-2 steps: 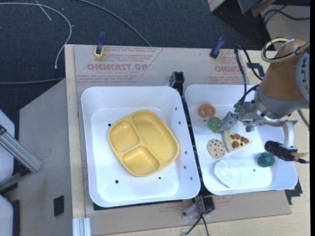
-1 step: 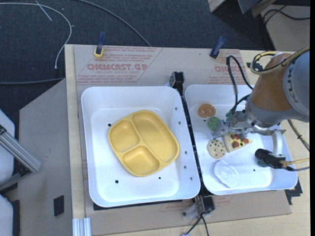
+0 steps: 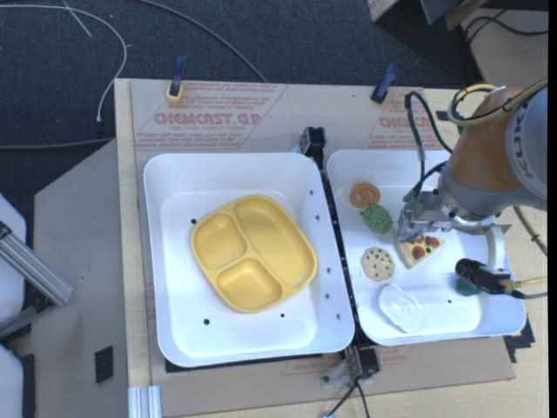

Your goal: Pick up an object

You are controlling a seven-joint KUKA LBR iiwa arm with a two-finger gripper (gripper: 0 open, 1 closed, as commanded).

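Across the middle of the frame lies the surface (image 3: 218, 116), a board under protective paper printed in red with "CHEMCAST GP", repeated in slanting rows; I can read no other writing. On it sit the left bin (image 3: 158, 177) and the right bin (image 3: 457, 319), touching along their inner edges. From the right edge of the frame the arm (image 3: 487, 159) reaches over the right bin.

A yellow divided tray (image 3: 252, 251) lies flat in the left bin, near its centre. The right bin holds the small pieces. A clear crumpled plastic piece (image 3: 402, 307) is toward the lower edge, and a speckled cookie (image 3: 377, 264) lies just above it. A green broccoli-like toy (image 3: 377, 218) and an orange round toy (image 3: 365, 194) sit close together in the bin's upper left.

The gripper (image 3: 416, 232) hangs low, right over a pizza-slice toy (image 3: 423, 249) in the middle of the right bin, and I take that as the likeliest target. Whether the gripper is spread or pressed together, I cannot tell from this angle, and nothing is visibly held.

The slice looks like light, stiff moulded plastic, smooth enough to slip. It lies flat, so a grasp across its two straight edges near the wide crust end looks more secure than one at the narrow tip.
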